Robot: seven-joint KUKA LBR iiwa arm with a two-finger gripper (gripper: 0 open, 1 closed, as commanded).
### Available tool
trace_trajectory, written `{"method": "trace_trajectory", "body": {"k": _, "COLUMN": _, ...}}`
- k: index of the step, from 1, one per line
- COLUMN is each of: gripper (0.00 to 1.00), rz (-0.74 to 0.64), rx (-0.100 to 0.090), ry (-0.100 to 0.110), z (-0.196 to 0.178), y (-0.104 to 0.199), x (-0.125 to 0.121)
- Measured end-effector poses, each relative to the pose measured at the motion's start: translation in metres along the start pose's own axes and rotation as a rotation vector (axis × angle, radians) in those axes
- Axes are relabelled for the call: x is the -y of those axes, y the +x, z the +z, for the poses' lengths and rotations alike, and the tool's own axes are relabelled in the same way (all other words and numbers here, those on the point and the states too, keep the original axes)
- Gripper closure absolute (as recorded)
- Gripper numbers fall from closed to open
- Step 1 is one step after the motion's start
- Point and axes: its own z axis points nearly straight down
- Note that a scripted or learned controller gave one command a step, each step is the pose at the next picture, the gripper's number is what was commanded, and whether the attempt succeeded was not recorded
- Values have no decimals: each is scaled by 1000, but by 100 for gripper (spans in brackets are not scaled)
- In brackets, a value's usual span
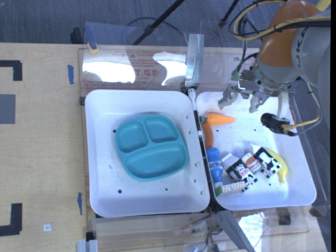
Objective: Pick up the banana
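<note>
The banana (282,169) lies at the right side of the right bin (299,193), a yellow curve partly covered by a black-and-white spotted item (265,161). My gripper (241,102) hangs above the far part of that bin, well behind and left of the banana. Its two fingers (227,98) are spread apart and open, with nothing between them. An orange carrot (220,119) lies just below the gripper.
A blue bottle (214,164) lies along the right bin's left wall, next to small packets (239,172). A blue divided plate (151,146) sits in the left bin (105,193). A black cable end (274,123) hangs right of the gripper.
</note>
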Motion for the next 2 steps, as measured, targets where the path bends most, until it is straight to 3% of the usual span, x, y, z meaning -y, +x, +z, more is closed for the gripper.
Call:
{"method": "trace_trajectory", "body": {"k": 1, "gripper": 0, "rz": -55, "rx": 0, "ry": -2, "z": 99, "y": -21, "x": -25}}
{"method": "trace_trajectory", "body": {"k": 2, "gripper": 0, "rz": 304, "rx": -1, "ry": 14, "z": 100, "y": -50, "x": -27}}
